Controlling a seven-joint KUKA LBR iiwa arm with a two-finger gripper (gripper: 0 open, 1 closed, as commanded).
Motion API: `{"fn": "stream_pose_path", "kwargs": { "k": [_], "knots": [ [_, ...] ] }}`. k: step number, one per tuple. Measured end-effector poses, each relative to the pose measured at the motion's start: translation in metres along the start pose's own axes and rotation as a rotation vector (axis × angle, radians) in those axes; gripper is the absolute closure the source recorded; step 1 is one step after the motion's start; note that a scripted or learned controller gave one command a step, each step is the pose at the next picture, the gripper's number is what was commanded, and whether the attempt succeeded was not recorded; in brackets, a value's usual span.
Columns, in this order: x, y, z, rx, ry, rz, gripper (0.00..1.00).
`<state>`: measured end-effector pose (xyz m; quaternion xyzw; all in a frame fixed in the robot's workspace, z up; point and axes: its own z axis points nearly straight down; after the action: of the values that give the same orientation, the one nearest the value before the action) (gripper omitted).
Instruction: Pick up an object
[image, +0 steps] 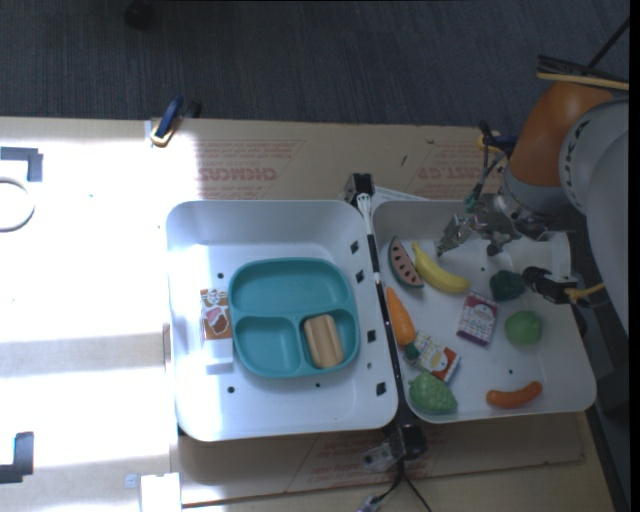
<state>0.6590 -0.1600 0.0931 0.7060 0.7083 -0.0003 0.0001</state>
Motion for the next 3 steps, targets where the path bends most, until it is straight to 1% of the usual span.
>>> {"fn": "stream_pose_path", "kwargs": {
  "k": [1, 2, 3],
  "knots": [
    [0.041, -0.091, 0.001, 0.001, 0.0, 0.006, 0.0],
    [0.065, -0.182, 0.0, 0.001, 0.001, 0.006, 0.0],
    [0.068, -0.137, 0.001, -0.001, 0.0, 0.005, 0.0]
  ]
}}
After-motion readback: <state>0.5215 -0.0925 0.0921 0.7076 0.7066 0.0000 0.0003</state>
